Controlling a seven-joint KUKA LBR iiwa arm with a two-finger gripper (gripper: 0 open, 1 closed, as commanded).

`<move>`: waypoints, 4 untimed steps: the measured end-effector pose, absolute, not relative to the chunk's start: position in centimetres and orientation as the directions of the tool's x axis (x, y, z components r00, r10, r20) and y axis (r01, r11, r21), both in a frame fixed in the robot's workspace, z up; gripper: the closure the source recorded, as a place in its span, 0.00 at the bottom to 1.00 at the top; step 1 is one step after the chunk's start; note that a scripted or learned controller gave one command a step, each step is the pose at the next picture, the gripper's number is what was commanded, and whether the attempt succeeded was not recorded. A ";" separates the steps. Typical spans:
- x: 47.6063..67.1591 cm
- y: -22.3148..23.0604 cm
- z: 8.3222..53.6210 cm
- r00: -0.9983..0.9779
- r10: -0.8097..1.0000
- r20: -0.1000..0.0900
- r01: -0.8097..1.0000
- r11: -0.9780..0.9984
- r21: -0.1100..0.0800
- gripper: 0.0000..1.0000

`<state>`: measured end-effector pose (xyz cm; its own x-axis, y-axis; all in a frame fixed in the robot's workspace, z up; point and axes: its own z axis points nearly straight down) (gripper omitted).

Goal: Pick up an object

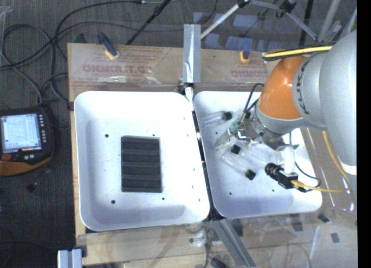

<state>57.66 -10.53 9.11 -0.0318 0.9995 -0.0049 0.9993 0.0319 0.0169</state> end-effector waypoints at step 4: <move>57.7 -10.3 10.9 -0.033 0.999 -0.001 0.999 0.033 0.015 0.00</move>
